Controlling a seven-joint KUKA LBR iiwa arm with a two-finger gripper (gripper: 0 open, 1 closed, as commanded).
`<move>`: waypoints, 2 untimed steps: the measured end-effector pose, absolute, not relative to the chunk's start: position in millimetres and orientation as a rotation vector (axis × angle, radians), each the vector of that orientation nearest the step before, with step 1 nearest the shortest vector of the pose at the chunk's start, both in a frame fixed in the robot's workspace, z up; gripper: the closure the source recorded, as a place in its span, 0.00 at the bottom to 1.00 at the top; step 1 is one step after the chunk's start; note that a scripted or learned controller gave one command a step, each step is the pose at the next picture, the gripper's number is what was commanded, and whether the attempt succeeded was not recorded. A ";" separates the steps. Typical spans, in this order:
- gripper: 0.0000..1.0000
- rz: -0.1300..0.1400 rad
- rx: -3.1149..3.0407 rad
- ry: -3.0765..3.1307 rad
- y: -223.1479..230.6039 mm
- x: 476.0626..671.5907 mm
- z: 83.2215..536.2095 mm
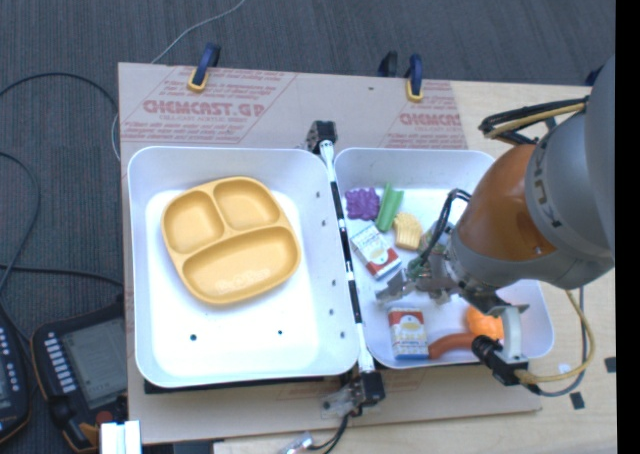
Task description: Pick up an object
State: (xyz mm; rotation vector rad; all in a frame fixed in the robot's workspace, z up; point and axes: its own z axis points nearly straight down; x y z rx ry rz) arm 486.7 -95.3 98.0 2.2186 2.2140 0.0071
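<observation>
1. Claw (395, 287) sits low inside the right bin (530, 342), near that bin's left wall; its metal fingertips point left and stand slightly apart, and nothing shows between them, so it has hold of nothing as far as I can judge.
2. Just beside the tips lie the nearest candidates: a small red-and-white packet (373, 248) above them and a red-and-white carton (407, 332) below them; whether a tip touches either one I cannot tell.
3. Further out in the same bin rest a purple grape bunch (362, 203), a green stick-shaped toy (389, 206) and a yellow corn-like piece (408, 231) toward the far side; an orange piece (484, 323) and a reddish sausage shape (447, 345) lie toward the near side, partly behind the wrist.
4. Grey arm (575, 202) with its orange band covers much of the bin's right half, so anything under it is hidden.
5. Left bin (160, 342) carries a yellow divided plate (232, 239) and is well apart from the claw.
6. Judgement on progress: the reach into the bin is done; the grasp and the lift are both left; no object is raised off the bin floor.
7. Both bins rest on the desk (200, 107).
</observation>
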 end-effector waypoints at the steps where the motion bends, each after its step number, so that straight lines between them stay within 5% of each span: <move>1: 1.00 0.007 2.218 2.215 -95.1 487.1 107.4; 2: 0.00 0.007 2.218 2.214 -95.1 487.1 107.4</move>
